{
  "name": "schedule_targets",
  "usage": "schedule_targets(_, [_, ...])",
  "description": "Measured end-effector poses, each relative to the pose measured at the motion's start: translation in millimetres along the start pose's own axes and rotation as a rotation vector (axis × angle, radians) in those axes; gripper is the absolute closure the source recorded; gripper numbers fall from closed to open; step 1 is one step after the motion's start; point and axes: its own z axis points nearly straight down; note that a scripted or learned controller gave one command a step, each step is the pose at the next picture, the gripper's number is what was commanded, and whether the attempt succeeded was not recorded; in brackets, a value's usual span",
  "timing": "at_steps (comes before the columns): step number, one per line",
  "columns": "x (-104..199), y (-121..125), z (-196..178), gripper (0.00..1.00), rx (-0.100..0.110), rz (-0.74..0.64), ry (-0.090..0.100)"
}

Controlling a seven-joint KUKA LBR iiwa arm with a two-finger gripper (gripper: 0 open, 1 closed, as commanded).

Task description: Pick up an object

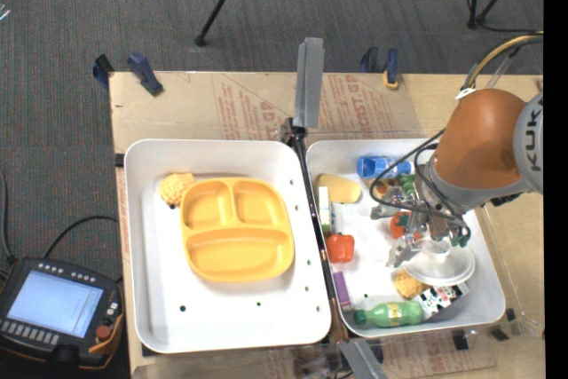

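Nearest the camera, in the right bin point(490, 302), one green plastic bottle point(391, 314) lay on its side along the front wall. Just behind it sat a small tan waffled piece point(407, 284) and a white bowl-like dish point(441, 265), with a black-and-white patterned item point(440, 297) under the dish's front edge. A thin purple stick point(342, 288) lay along the bin's left wall, and one red pepper-shaped toy point(340, 248) sat just above it.

The gripper point(417, 237) hung low over the middle of this bin, directly above the white dish and beside a small red object point(397, 225). Cables and metal linkage crowded around it, and whether its fingers were spread or closed could not be told; nothing was visibly held between them. The orange band point(477, 148) of the arm covered the bin's back right part.

Farther back lay a pale cream wedge point(340, 188), a green scrap point(407, 183) and one blue plastic toy point(375, 166) near the rear wall.

In the left bin point(146, 280), one smooth yellow tray point(237, 227) with three compartments lay flat, with a bumpy yellow corn-like piece point(175, 186) touching its back left corner.

A grey upright post point(309, 84) stood behind the divide between the two bins, on a cardboard-covered bench point(204, 102) with clamps at its rear edge.
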Motion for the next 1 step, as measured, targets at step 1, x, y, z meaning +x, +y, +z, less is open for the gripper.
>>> schedule_targets(1, [-19.3,-10.4,8.9,0.00,0.001,-0.195,-0.001])
